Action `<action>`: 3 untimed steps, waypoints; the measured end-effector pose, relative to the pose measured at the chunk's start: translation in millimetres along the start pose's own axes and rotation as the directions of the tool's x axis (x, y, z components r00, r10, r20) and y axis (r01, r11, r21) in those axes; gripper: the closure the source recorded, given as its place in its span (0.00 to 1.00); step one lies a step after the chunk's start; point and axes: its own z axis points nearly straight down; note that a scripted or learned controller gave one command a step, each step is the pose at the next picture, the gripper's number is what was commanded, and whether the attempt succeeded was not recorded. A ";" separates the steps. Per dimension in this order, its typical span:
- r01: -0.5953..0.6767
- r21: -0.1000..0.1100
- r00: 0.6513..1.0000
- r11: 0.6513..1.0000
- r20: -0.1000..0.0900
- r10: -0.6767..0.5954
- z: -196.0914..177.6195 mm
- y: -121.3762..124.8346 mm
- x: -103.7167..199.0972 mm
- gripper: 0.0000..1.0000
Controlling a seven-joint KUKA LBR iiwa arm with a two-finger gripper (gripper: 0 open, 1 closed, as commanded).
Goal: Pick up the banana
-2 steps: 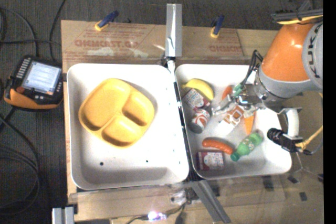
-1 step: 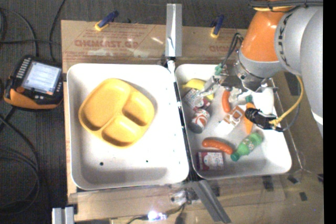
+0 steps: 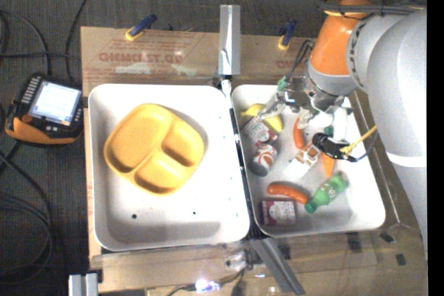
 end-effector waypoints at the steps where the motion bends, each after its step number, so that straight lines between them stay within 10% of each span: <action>1: 0.004 -0.012 1.000 1.000 0.003 -0.004 43.4 34.1 -8.2 0.00; 2: 0.007 -0.012 1.000 1.000 0.009 -0.007 35.1 34.7 -9.2 1.00; 3: 0.007 -0.012 1.000 1.000 0.010 -0.007 35.1 34.6 -9.4 0.00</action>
